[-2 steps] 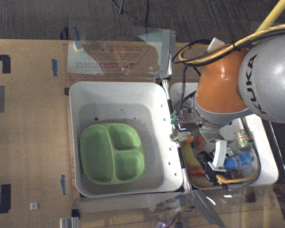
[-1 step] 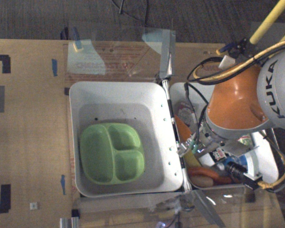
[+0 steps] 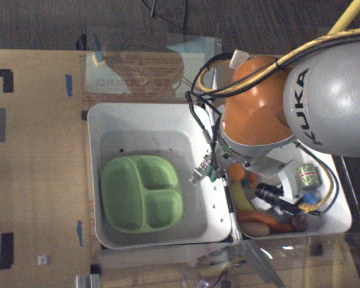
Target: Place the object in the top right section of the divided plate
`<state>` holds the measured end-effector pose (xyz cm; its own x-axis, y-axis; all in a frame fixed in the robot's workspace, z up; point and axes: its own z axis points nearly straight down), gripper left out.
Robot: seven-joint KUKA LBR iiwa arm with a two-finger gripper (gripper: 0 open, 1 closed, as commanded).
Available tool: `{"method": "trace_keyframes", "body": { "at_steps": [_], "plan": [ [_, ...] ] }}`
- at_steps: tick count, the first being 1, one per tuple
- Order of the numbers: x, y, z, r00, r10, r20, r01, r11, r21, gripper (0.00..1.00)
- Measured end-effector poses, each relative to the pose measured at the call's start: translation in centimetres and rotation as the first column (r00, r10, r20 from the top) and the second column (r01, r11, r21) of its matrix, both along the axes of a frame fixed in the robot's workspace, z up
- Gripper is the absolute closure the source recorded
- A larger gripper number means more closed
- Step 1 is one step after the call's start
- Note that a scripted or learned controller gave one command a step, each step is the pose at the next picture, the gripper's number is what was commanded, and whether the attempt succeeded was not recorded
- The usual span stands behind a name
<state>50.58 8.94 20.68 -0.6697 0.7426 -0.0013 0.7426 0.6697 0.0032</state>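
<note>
Toy food — a banana [image 3: 240, 198], a carrot [image 3: 270, 219] and other pieces — lies in the right bin [image 3: 342, 218], likely light, smooth, best pinched mid-length; gripper's state I cannot tell; green plate [image 3: 141, 193] waits left.

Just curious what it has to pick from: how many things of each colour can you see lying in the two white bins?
Green: 2, the divided plate and a small can
Yellow: 1, a banana
Orange or red: 3, partly hidden under the arm
Dark purple: 1
Blue: 1
Total: 8 visible
</note>
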Motion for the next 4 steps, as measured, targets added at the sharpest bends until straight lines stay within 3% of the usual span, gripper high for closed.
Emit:
{"method": "trace_keyframes", "body": {
  "at_steps": [1, 2, 3, 4],
  "plan": [
    [-2.6, -5.6, -2.2, 0.995, 0.096, -0.004, -0.096, 0.995, 0.0, 1.0],
    [-2.6, 3.9, 1.9, 0.944, 0.331, 0.001, -0.331, 0.944, -0.001, 1.0],
    [-2.6, 5.9, -1.4, 0.701, 0.713, -0.002, -0.713, 0.701, 0.0, 1.0],
    [-2.5, -6.2, 0.1, 0.315, 0.949, 0.0, -0.949, 0.315, -0.005, 1.0]
  ]
}}
